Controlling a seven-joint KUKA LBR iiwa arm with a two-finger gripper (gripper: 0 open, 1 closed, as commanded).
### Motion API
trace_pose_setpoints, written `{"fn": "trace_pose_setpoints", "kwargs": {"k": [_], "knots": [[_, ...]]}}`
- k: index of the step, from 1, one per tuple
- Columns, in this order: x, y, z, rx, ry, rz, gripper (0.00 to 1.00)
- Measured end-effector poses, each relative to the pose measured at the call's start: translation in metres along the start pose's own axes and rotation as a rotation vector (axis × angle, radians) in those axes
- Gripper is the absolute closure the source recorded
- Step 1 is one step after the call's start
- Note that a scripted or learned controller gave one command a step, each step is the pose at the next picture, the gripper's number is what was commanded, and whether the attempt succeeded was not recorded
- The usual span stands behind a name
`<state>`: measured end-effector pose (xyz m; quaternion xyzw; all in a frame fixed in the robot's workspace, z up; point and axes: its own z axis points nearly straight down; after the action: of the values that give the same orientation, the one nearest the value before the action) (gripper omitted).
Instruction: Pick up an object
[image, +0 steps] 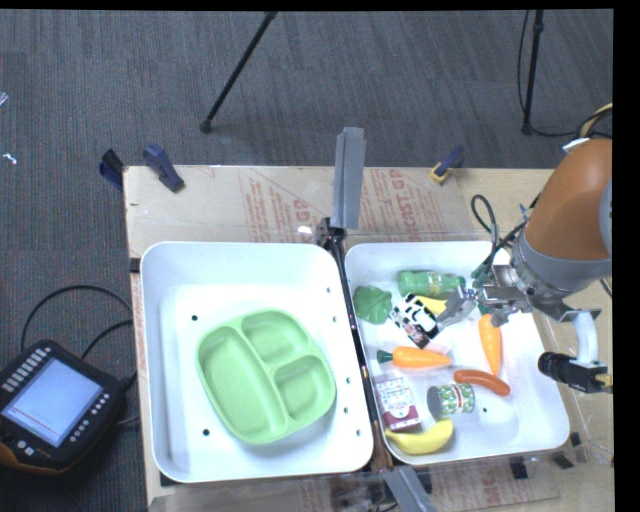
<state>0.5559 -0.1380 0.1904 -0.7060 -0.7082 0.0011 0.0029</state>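
Observation:
The right bin (545, 420) holds several toy foods. Among them are a green bottle (430, 282), a green leafy piece (372, 303), a black-and-white carton (412, 320) and a yellow piece (433, 303). Two orange carrots lie there, one flat (420, 357) and one pointing down the bin (490, 345). Nearer the front are a red sausage (482, 381), a can (455, 400), a red box (395, 395) and a banana (420, 438). My gripper (478, 312) hangs open over the bin's right-centre, just above the upper end of the second carrot. Nothing sits between its fingers.
The left bin (160, 300) holds a green divided plate (265, 375). A grey post (349, 180) stands behind the wall between the bins. Blue clamps (160, 165) sit on the bench's far edge. A handheld controller (55, 400) lies on the floor at left.

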Motion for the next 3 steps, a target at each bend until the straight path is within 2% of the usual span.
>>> {"fn": "trace_pose_setpoints", "kwargs": {"k": [1,2,3], "knots": [[0.033,0.027,0.089,0.001,0.0,-0.05,0.0],[0.03,0.049,0.104,-0.002,-0.001,0.077,0.0],[0.029,0.049,0.094,-0.001,0.001,0.079,1.0]]}}
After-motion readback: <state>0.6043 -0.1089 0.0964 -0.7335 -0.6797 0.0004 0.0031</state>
